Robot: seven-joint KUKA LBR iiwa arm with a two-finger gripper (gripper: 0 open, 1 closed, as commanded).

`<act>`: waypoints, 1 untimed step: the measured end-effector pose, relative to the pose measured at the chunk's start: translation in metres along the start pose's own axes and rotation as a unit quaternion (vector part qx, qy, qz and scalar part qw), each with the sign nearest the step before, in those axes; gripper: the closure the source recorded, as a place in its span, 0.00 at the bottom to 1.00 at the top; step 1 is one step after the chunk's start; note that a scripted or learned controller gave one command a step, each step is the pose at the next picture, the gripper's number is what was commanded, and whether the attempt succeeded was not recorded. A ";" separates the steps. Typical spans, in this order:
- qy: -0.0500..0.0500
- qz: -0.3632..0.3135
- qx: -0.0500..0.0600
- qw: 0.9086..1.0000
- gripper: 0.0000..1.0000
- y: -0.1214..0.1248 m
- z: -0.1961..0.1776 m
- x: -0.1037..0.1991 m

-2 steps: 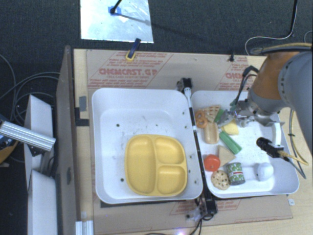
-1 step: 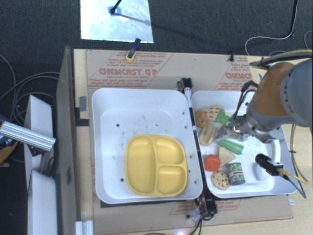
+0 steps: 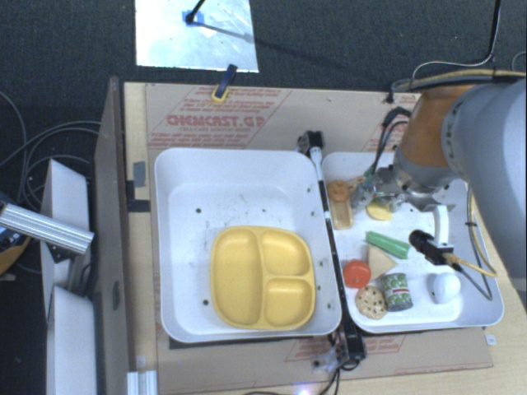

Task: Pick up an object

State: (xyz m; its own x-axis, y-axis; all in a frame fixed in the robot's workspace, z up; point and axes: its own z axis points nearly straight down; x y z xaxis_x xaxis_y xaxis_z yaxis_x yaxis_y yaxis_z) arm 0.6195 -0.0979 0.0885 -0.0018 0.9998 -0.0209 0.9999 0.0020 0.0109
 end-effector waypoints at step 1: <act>0.003 0.003 0.003 1.000 0.00 0.050 0.003 0.004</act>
State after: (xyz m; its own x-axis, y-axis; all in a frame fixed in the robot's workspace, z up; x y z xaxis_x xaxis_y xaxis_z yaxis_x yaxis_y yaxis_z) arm 0.6693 -0.0940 0.0860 0.0032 0.9999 -0.0152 1.0000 -0.0032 0.0042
